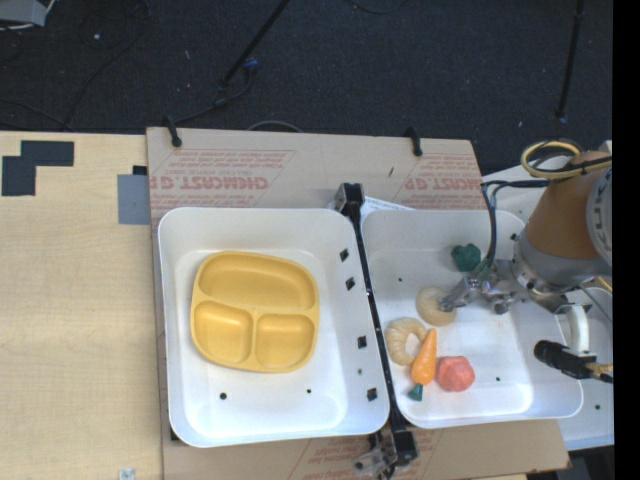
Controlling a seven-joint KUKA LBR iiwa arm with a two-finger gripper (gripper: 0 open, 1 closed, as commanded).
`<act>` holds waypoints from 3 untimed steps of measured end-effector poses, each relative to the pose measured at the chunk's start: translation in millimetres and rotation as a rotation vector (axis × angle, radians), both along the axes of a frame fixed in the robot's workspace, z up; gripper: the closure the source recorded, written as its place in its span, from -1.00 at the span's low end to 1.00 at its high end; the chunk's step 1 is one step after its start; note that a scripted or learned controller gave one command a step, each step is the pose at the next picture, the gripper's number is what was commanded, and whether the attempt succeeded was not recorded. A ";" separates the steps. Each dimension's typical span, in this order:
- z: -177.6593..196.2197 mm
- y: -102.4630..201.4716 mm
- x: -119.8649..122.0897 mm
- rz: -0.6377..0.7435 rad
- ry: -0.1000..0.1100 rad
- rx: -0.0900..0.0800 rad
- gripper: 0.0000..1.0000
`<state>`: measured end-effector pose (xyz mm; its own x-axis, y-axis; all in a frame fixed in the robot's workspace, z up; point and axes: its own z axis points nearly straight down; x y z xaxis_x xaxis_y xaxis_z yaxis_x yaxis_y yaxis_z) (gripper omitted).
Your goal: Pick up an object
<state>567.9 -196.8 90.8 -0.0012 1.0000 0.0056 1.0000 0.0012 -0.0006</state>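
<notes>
Dark flooring and loose cables lie beyond the pale wooden tabletop (70, 298), where two white bins sit side by side on cardboard. From where I stand, the arm (565, 223) reaches in low over the right bin (500, 400), and its gripper (462, 295) sits right at a small cream-coloured disc (434, 306), touching it or very nearly so. Whether that gripper is open or closed I cannot tell from this angle; the metal parts blur together, and nothing is plainly lifted.

Just behind the gripper lies a dark green piece (465, 257). In front of it, nearer the bin's front wall, are a pale ring-shaped object (403, 338), an orange carrot (425, 357) leaning against that ring, and a pink-red lump (455, 373) just beside the carrot. Well off beyond the divider, the left bin (200, 408) holds a yellow divided plate (255, 310).

I judge this to be the grasp stage, with the cream disc the likely target. Next it needs a firm hold on the disc, then a straight lift clear of the bin; the disc looks flat and low, so it may slip out
</notes>
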 end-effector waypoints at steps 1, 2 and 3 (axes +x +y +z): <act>11.0 -2.0 0.1 0.000 -0.004 -0.006 1.00; 61.8 7.7 3.8 0.002 -0.002 -0.006 1.00; 104.8 5.5 0.6 0.001 -0.002 -0.006 1.00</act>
